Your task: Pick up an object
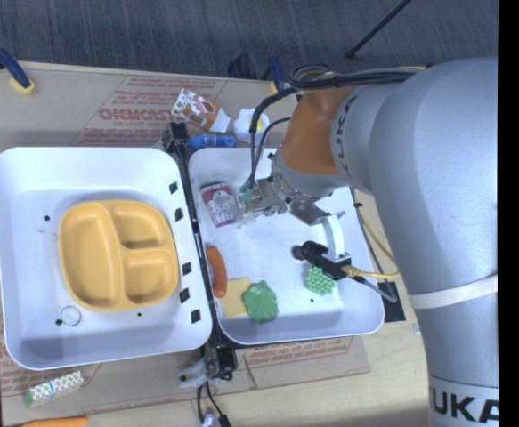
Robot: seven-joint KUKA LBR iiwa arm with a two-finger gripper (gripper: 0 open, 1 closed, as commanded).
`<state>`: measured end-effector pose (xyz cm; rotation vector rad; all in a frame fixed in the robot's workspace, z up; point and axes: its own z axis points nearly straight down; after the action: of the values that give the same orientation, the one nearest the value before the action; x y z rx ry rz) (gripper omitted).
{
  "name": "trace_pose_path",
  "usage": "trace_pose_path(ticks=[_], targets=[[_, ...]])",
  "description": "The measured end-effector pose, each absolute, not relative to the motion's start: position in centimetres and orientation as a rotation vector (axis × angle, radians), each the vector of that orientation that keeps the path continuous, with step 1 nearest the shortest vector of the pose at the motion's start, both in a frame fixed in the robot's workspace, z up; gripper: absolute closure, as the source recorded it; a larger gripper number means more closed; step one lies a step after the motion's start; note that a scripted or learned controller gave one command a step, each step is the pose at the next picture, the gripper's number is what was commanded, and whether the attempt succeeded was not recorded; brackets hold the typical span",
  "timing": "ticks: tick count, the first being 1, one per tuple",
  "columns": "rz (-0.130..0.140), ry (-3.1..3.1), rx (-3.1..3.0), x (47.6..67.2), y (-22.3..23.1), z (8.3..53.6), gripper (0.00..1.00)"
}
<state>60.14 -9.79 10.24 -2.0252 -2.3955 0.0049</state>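
Camera view, from the left: a yellow sectioned plastic tray (118,253) lies in the left white bin (19,238). Within the right white bin (348,314) lie a red-labelled packet (218,203), an orange sausage-shaped toy (217,271), a green leafy toy (260,301) and a green knobbly ball (319,280). The gripper (261,196) hangs just beside the packet, its state impossible to tell.

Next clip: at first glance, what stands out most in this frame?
The big grey arm with its orange band dominates the right side, reaching down over the right bin. In the left bin lies a yellow divided tray. Small items sit in the right bin: a red packet, an orange sausage and a green leaf-like piece.
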Motion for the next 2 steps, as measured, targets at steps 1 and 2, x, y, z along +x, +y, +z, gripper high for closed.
trace_pose_path(ticks=[1,2], targets=[[0.005,-2.396,-2.025,60.13,-9.79,10.23,0.00],[0.005,-2.396,-2.025,60.13,-9.79,10.23,0.00]])
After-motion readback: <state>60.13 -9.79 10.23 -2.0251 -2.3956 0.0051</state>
